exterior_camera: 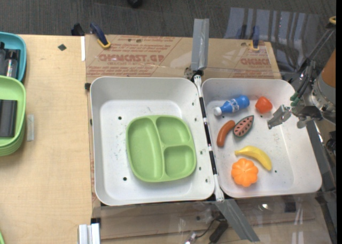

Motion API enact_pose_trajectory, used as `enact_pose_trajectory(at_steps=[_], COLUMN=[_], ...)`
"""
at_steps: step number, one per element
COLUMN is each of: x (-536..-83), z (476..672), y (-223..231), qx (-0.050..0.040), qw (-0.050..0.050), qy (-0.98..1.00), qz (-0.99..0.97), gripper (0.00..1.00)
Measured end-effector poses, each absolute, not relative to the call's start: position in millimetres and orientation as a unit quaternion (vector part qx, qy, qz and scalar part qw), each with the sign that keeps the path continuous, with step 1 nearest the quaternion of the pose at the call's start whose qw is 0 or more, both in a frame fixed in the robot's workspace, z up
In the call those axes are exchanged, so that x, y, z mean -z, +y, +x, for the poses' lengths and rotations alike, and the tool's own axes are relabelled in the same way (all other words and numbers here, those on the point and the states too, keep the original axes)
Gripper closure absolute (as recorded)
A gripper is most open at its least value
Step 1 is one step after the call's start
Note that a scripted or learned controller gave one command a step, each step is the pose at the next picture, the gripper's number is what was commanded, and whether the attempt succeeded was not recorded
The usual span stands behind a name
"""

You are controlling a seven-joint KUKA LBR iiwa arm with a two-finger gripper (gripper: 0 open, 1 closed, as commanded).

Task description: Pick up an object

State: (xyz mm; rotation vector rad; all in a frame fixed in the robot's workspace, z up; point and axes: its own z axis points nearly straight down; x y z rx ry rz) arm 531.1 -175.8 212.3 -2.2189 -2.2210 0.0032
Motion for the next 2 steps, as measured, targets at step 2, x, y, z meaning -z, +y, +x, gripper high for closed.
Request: enact_pose_trajectory(at_steps=[2], x=[-107], z=[528.7], y=[-119], qx=[-0.0019], qw=[0.001], qy=[-0.549], qz=[-0.836], gripper=[1.0])
